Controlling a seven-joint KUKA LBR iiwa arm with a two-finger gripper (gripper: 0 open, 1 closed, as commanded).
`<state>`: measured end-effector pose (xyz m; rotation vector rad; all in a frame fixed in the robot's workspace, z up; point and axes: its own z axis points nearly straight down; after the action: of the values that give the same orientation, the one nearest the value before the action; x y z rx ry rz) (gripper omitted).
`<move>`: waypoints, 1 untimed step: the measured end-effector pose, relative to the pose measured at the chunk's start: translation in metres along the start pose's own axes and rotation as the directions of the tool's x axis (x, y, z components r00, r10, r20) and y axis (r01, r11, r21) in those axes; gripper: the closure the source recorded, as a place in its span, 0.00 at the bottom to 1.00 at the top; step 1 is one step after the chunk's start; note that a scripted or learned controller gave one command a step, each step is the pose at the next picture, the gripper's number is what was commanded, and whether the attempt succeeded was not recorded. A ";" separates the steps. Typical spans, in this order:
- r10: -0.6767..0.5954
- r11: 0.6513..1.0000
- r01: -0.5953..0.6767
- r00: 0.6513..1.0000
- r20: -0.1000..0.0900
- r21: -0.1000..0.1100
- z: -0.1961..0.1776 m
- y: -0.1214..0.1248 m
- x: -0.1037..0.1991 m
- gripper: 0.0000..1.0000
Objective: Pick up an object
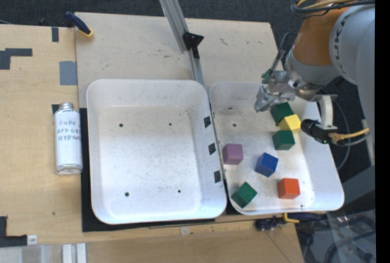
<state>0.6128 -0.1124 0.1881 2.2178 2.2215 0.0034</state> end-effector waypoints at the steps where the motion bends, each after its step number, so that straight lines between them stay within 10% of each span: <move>1: 0.000 1.000 0.000 1.000 0.001 -0.001 -0.045 0.007 -0.002 1.00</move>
<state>0.6199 -0.1146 0.2330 2.2172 2.2204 0.0036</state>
